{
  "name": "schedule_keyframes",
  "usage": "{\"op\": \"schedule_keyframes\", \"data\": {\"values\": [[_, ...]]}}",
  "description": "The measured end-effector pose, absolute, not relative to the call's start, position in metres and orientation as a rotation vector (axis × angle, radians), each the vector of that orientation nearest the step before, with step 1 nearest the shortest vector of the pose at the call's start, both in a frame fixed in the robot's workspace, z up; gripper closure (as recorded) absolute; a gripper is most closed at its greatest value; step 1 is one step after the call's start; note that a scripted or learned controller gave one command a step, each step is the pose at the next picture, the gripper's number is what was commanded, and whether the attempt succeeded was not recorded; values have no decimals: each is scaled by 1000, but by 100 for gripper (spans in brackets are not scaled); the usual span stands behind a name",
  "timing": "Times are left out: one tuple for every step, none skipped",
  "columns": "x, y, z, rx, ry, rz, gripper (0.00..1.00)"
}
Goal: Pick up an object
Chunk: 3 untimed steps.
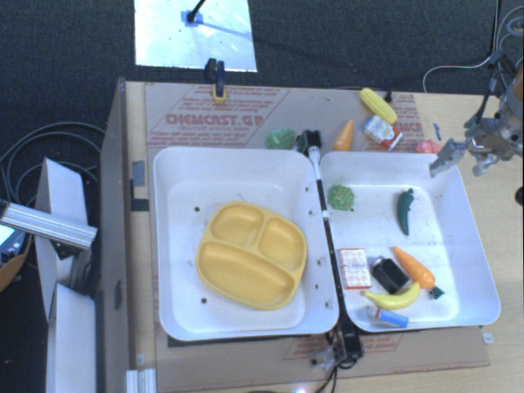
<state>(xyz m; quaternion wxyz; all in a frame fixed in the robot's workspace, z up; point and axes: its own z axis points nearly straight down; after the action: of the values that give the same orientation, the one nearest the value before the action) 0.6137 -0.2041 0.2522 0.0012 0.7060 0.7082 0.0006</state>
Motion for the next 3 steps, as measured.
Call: {"op": "schedule_keyframes", "data": {"values": [[643,-197,89,2220,2234,-5,0],[647,-199,111,2209,2226,4,100],[590,-207,82,2226,2222,-5,100]]}}
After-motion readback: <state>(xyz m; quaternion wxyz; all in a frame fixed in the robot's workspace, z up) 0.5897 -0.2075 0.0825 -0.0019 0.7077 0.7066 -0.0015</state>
